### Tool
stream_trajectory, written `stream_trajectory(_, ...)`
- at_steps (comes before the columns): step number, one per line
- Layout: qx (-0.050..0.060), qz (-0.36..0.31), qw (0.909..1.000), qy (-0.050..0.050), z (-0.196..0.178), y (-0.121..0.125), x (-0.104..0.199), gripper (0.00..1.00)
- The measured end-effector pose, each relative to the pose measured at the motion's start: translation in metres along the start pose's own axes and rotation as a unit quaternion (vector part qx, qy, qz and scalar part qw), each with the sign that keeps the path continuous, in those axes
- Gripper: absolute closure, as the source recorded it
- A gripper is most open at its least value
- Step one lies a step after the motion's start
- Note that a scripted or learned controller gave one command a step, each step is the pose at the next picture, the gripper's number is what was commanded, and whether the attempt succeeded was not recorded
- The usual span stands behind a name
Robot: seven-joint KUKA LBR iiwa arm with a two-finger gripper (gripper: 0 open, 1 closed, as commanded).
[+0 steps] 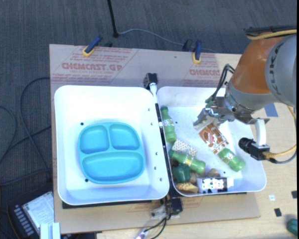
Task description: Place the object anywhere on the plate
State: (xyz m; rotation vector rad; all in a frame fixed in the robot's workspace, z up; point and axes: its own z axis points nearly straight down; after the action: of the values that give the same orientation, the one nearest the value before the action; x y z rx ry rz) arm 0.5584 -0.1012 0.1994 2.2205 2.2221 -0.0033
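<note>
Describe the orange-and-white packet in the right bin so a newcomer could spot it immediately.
Start at the right-hand white bin, where the grey arm's two-finger gripper hangs. Just below the gripper lies a flat orange-and-white patterned packet, tilted diagonally. Unlike the green bottles beside it, it is flat and orange-brown.

The hand [208, 114] is too small and dark to resolve its state. The arm [269, 73] is cut off at the right edge. Items heaped along the right bin [254, 183] front wall overlap; identities are unclear.
</note>
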Motion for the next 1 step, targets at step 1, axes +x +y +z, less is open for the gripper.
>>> stream_trajectory(1, 0.000, 0.000, 1.0000, 0.000, 0.1003, 0.0189, -0.0124, 1.00)
